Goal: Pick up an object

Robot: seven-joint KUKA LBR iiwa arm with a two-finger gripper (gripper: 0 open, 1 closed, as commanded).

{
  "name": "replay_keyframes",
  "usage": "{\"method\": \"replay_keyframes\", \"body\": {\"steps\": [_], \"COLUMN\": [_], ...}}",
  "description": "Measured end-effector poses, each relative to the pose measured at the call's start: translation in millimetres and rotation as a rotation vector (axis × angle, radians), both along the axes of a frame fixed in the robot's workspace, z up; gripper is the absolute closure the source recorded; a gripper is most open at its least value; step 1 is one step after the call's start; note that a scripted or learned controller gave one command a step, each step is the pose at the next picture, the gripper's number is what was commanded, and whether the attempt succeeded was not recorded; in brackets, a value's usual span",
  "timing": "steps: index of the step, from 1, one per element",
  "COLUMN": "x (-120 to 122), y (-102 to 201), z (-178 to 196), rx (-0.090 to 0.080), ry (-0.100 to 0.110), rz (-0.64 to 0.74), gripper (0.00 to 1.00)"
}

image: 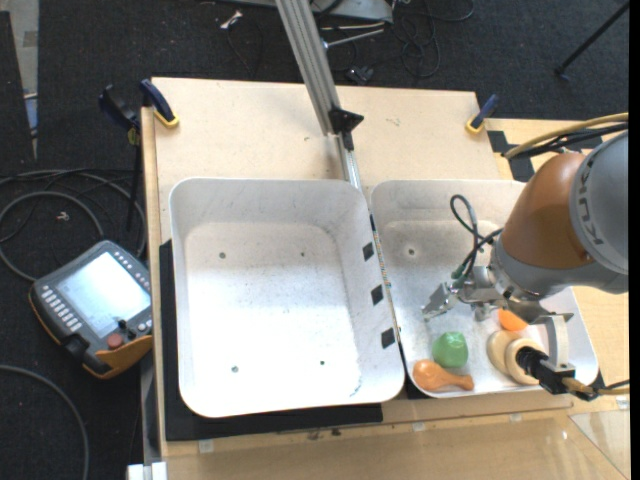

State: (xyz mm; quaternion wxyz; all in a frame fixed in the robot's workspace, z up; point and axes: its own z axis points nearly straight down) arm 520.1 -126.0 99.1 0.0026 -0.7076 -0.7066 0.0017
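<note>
1. Gripper [447,300] low in the right bin [420,208], hanging just above and to the far side of the green ball [451,349]; nothing seen between the metal fingers, and whether spread or closed cannot be told from this angle.
2. Could come down off-centre on the green ball (round, likely to roll), knocking it toward the near wall instead of catching it.
3. Just near-left of the ball, an orange pear-shaped toy [441,374] touching or almost touching it; could be shoved or pinched along with the ball, spoiling the grip.
4. To the right, a roll of tape [511,356] and a small orange piece [513,320] tucked partly under the wrist; could be swept aside by the arm's bulk (hard to see how much room is left there).
5. All the things crowded in the near right corner of that bin; could jam a finger against the wall or the sloping rim.
6. Black cable [462,213] looping beside the wrist; could snag on a quick lift.
7. Left bin [200,208] well apart, no likely trouble there.
</note>
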Motion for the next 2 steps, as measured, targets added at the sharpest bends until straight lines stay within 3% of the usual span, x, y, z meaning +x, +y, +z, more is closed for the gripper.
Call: {"method": "replay_keyframes", "body": {"steps": [1,2], "x": [2,12], "y": [0,3], "z": [13,71], "rx": [-0.001,-0.003], "ry": [-0.007,-0.012], "rz": [0.0,0.005], "gripper": [1.0,1.0]}}
